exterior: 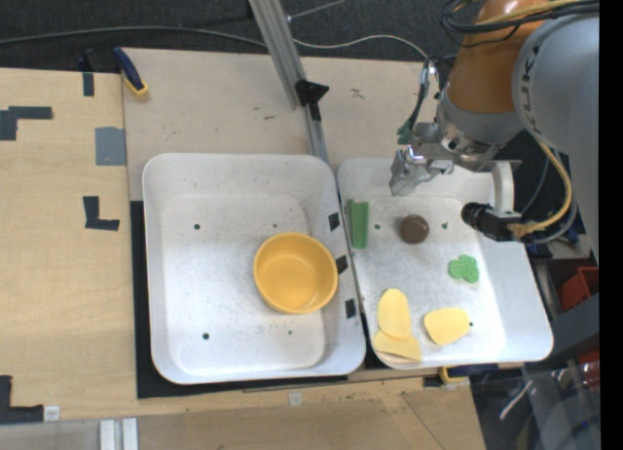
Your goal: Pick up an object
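My gripper (pixel 406 181) hangs over the far edge of the right bin (pixel 506 336), above and slightly left of a small brown round object (pixel 414 229). Nothing shows between its fingers. Also in the right bin lie a green flat strip (pixel 358 224) by the left wall, a small green leafy piece (pixel 464 268) to the right, and yellow flat pieces (pixel 394 314) (pixel 446 325) near the front. A yellow bowl (pixel 295 272) sits in the left bin (pixel 195 195), toward its right side.
A slanted grey metal pole (pixel 282 44) runs down to the gap between the bins. A blue and yellow tool (pixel 129 70) lies on the wooden bench at the far left. Black cables trail behind the arm on the right.
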`<state>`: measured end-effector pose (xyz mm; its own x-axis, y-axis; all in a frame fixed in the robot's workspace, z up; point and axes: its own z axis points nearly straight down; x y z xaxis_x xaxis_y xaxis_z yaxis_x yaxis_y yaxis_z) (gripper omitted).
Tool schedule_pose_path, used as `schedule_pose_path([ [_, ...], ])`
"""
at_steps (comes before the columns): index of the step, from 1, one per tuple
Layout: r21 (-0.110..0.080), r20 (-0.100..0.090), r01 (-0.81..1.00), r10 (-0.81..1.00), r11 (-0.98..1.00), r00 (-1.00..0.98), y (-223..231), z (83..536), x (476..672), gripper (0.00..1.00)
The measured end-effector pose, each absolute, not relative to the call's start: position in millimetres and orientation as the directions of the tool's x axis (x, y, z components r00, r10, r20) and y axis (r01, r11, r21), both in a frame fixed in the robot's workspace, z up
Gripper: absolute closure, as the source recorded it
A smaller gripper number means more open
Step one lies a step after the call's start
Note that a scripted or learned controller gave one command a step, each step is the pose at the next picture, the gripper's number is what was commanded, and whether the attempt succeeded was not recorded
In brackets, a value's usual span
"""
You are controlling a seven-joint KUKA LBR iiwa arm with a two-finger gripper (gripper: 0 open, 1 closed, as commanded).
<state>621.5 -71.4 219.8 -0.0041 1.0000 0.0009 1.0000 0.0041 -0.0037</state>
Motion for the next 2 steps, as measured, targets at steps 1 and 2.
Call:
schedule_pose_path([
  [1,-0.004,0.001,1.0,1.0,0.005,-0.005,-31,214,598.4,1.0],
  [2,-0.004,0.001,1.0,1.0,0.005,-0.005,10,209,577.4,1.0],
])
